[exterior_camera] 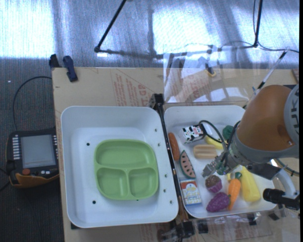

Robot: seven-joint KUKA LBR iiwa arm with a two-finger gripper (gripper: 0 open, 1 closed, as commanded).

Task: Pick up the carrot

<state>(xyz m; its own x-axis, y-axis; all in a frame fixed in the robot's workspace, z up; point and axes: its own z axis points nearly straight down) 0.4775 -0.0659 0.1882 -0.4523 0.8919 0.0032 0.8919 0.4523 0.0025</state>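
A: When you looked down at the bench, where did you find the carrot (234,190)?

B: You saw it in the right bin (172,116), toward its near right part, lying roughly upright in the view with its green top at the far end and its orange tip pointing near. The yellow corn-like piece (250,185) lay just beside it on the right, and the purple grapes (218,202) sat just left of its tip.

A: And the gripper (215,166)?

B: You had it hanging over the right bin, left of and a little beyond the carrot's green top, at the end of the grey arm with its orange band (265,120). Whether its jaws were released or clenched you could not tell; the fingers were too small and dark against the clutter. Nothing showed plainly between them.

A: What else lay in that bin?

B: You could make out a watermelon slice (187,164) and an orange sausage-like piece (174,146) along the left wall, a small carton with cow spots (192,133) at the far side, a tan bar (207,151) right of the watermelon, a cupcake (213,183) near the gripper, and a small box (191,191) at the near left

A: And the left bin (76,135)?

B: You saw a green divided plate (126,169) lying flat in its middle, well apart from the carrot
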